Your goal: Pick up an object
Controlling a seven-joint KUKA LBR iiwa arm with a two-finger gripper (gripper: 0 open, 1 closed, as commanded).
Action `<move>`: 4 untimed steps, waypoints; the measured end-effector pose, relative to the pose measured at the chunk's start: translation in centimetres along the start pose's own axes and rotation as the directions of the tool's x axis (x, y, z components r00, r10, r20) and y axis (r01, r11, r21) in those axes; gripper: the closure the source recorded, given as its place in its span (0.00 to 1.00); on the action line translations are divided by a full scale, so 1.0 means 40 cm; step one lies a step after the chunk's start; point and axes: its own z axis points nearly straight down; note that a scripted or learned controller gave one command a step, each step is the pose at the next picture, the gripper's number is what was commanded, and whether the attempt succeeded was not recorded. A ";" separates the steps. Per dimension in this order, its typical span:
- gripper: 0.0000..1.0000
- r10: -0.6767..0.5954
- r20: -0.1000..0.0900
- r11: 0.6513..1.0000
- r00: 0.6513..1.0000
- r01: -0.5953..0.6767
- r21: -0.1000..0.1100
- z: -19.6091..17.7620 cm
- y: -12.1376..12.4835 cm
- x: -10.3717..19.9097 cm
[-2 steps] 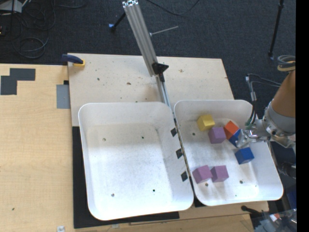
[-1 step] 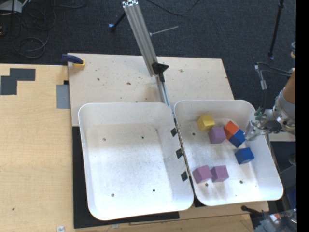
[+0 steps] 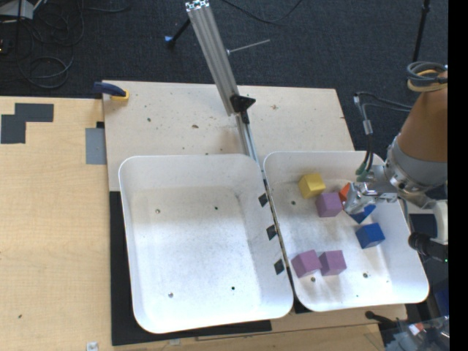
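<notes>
My gripper [image 3: 358, 202] is low over the right bin [image 3: 409, 287], near its right middle. Directly under it lies a blue block [image 3: 362, 213], partly hidden by the gripper. An orange block [image 3: 344, 194] peeks out at the gripper's left side, touching a purple block [image 3: 328, 204]. A yellow block [image 3: 311, 184] sits further left and back. Another blue block [image 3: 370, 235] lies just in front of the gripper. Two more purple blocks [image 3: 306, 262] [image 3: 333, 261] rest side by side near the bin's front left.
The left bin [image 3: 146, 196] lies beside the right one, with a ridge bearing black clips [image 3: 271, 231] between them. A slanted aluminium rail [image 3: 217, 57] rises behind the bins. The grey and orange arm [image 3: 428, 137] comes in from the right.
</notes>
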 end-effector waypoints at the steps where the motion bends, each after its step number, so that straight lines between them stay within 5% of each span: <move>1: 1.00 0.000 0.000 1.000 1.000 0.000 0.002 -0.005 -0.044 0.143; 4: 1.00 0.002 0.002 1.000 1.000 -0.002 0.003 0.013 -0.074 0.537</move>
